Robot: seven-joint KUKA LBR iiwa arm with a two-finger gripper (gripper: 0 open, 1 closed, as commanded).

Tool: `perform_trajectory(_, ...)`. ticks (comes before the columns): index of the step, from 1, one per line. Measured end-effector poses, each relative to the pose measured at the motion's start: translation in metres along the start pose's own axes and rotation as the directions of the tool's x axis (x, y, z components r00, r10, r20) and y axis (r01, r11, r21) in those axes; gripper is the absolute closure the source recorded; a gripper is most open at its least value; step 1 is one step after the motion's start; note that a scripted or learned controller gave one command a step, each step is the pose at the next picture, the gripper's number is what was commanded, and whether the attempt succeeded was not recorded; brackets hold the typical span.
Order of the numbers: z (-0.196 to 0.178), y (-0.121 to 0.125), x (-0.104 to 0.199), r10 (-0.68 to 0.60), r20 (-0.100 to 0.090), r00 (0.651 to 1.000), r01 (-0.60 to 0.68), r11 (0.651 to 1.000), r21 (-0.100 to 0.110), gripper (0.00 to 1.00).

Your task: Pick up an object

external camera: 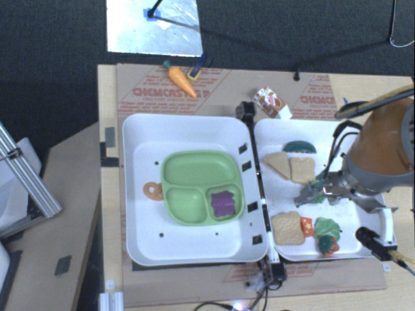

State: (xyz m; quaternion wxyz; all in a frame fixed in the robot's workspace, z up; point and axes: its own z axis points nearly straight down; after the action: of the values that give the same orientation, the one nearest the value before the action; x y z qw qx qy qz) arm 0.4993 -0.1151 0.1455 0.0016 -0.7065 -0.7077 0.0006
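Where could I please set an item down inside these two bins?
Left bin: bare floor above the green tray and along its left side, beyond the pretzel. Right bin: crowded with bread, toast, greens and the pincer.

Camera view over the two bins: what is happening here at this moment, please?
The grey and orange arm reaches into the right bin from the right. Its gripper is low among toy food, just below two bread slices. The left bin holds a green tray with a purple piece.
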Motion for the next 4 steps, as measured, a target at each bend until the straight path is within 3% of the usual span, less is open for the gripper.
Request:
perform_trajectory(1,0.042,0.002,-0.003,0.001,0.000,1.000,-0.001,1.000,-0.001,0.00)
perform_trajectory(2,0.062,0.003,-0.003,0.000,0.001,1.000,0.000,1.000,-0.002,0.00)
perform_trajectory(3,0.051,0.004,-0.003,0.000,0.002,1.000,0.000,1.000,-0.006,1.00)
perform_trajectory(4,0.008,0.004,-0.005,-0.002,0.003,1.000,0.002,1.000,-0.008,1.00)
